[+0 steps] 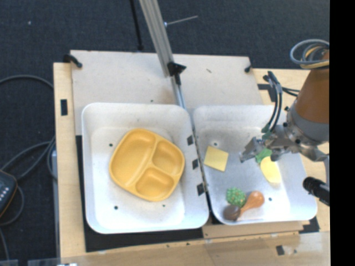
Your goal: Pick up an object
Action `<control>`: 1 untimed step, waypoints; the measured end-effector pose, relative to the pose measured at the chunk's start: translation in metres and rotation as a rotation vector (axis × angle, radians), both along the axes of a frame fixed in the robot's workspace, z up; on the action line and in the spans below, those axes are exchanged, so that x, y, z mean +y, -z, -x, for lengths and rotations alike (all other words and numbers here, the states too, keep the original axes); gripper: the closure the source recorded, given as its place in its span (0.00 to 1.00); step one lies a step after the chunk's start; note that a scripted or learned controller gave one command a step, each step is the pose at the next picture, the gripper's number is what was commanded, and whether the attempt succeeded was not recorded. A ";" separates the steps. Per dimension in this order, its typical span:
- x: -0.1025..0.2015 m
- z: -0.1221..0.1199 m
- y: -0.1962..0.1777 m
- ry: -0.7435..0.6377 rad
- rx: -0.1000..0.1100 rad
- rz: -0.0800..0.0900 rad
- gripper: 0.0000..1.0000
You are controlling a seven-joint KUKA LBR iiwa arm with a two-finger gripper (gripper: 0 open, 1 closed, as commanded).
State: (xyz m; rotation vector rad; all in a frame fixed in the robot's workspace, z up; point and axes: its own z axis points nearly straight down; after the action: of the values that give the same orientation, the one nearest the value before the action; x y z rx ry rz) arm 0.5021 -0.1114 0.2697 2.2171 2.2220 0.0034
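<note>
In the right bin (222, 121) lie several objects. A flat yellow square (216, 159) sits at the left. A pale yellow oval piece (271, 172) lies at the right, with a small green piece (263, 155) touching its upper end. A green broccoli-like piece (235, 195) and a brown-and-orange drumstick (247, 204) lie at the front edge. My gripper (257, 150) hangs low over the right bin, right above the small green piece and the upper end of the yellow oval. The gripper body hides part of the green piece.
The left bin (94, 126) holds a yellow divided plate (147, 163). A slanted metal post (161, 37) rises from the back of the bench between the bins. The arm's orange band (316, 96) stands over the right bin's right side.
</note>
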 end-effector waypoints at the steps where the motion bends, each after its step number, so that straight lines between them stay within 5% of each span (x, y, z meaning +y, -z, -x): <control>1: 0.000 0.000 0.000 0.002 0.000 0.000 0.00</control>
State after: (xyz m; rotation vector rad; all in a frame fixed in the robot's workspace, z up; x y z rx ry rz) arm 0.5021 -0.1115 0.2696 2.2186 2.2199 0.0037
